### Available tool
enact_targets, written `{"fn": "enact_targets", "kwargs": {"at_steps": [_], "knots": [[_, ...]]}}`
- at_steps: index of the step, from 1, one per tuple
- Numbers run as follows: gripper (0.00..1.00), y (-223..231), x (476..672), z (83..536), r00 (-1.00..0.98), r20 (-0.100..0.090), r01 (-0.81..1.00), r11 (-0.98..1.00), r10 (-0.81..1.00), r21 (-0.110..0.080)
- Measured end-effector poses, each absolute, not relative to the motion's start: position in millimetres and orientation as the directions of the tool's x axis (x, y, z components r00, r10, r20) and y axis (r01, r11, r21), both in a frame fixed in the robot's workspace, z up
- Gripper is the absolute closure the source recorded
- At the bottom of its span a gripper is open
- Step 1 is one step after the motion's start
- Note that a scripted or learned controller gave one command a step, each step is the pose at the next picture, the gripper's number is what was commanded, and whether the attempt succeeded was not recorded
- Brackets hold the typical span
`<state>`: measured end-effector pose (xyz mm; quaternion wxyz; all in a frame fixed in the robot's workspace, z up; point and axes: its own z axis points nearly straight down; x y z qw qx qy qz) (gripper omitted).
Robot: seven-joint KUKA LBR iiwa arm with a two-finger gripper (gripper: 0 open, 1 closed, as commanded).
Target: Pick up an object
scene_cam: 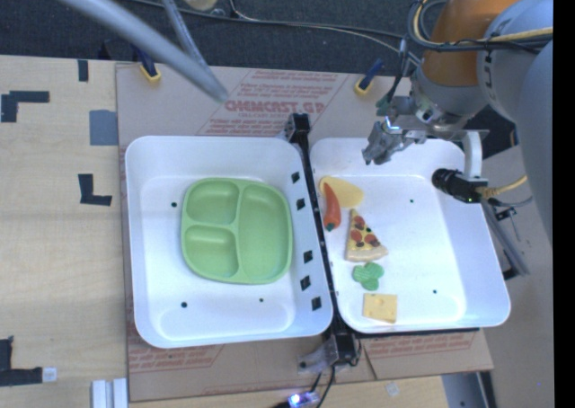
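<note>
With the claw [382,147], grip state not discernible, poised beyond the pizza slice [364,240], a miss or double-grab is risked, the carrot [331,206] lying just beside.

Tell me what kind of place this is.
Likely a robotics lab test bench: a robot arm reaches over two white bins, one holding toy food such as a pizza slice, the other a green divided plate.
</note>
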<state>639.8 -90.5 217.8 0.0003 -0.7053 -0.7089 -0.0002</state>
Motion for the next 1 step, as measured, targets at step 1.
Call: {"fn": "enact_targets", "kwargs": {"at_steps": [1], "knots": [[1.00, -31.8, 653.0, 213.8, -0.007, 0.001, 1.000, 0.007, 1.000, -0.001]]}}
